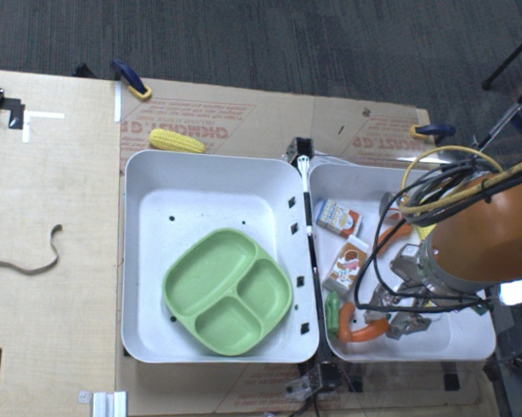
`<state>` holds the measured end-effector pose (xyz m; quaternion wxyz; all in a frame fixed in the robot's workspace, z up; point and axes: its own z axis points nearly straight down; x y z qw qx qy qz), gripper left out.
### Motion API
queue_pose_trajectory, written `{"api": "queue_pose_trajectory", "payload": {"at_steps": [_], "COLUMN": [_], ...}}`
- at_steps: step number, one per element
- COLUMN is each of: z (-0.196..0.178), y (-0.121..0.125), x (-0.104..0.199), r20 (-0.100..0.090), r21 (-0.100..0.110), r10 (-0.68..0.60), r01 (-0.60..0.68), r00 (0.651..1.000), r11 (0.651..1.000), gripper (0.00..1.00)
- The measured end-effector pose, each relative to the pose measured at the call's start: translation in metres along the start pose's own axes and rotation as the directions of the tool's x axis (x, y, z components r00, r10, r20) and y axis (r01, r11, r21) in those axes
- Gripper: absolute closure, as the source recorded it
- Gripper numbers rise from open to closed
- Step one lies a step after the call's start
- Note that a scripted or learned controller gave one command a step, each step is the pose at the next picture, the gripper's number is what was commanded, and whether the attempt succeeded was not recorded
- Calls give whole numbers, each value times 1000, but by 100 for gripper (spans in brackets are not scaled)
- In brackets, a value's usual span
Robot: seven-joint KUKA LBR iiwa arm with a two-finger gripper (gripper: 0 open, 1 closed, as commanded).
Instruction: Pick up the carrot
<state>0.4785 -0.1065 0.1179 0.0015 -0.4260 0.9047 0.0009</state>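
The carrot (362,332) is orange with a green top (331,310). It lies along the near wall of the right bin (464,348), at its front left corner. My gripper (398,323) hangs low over that bin. Its tip is right at the carrot's right end, touching it or nearly so. The wrist, its orange band (489,235) and a bundle of cables hide the middle of the bin and much of the gripper.
Two small snack boxes (337,217) (347,267) lie in the right bin's left half. A green divided plate (230,289) sits in the left bin (144,240). A yellow corn cob (177,140) lies on the cardboard behind the left bin, and blue clamps (132,79) hold the cardboard.
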Motion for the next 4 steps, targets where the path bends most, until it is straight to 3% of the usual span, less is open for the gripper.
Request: {"api": "queue_pose_trajectory", "payload": {"at_steps": [1, 2, 3, 4], "z": [0, 25, 25, 26], "y": [0, -134, -60, -36], "x": [0, -6, -52, 27], "r20": [0, 3, 1, 0], "r21": [0, 4, 5, 1], "r10": [1, 157, 138, 101], "r01": [-1, -157, -138, -101], "r00": [1000, 988, 990, 995], "r11": [1000, 988, 990, 995], "gripper": [0, 0, 0, 0]}}
